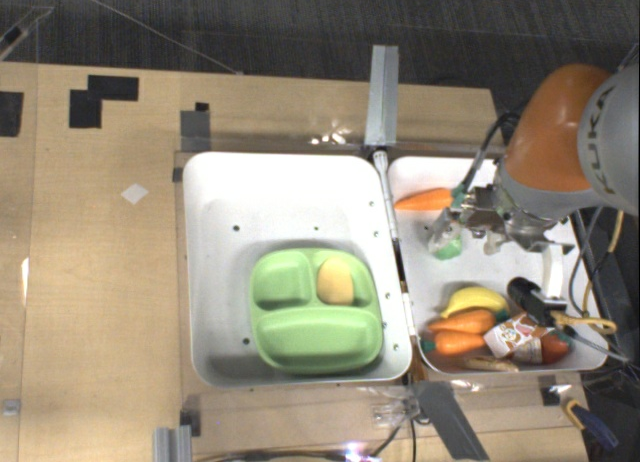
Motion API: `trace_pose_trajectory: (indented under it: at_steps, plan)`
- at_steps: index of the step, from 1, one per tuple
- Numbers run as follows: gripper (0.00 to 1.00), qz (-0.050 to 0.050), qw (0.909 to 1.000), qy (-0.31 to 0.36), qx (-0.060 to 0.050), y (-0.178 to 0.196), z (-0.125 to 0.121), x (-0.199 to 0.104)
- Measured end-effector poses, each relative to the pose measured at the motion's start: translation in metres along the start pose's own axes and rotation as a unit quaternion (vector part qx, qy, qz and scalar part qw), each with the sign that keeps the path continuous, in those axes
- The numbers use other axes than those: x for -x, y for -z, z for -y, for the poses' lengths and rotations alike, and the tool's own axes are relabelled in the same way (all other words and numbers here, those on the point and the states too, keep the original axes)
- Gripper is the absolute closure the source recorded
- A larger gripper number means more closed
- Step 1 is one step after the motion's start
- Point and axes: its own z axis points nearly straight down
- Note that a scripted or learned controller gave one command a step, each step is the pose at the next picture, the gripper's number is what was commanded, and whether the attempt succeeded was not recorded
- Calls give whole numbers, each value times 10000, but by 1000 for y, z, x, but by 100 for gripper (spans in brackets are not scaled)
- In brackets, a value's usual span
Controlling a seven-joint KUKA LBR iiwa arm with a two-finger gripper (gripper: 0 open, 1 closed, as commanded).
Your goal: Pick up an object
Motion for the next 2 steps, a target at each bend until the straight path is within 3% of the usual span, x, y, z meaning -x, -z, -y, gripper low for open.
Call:
trace_pose_trajectory:
  at_steps: [1,2]
  plan:
    - [0,5,9978,669,15,-21,-28,21]
    - [0,8,9973,737,24,-16,-56,61]
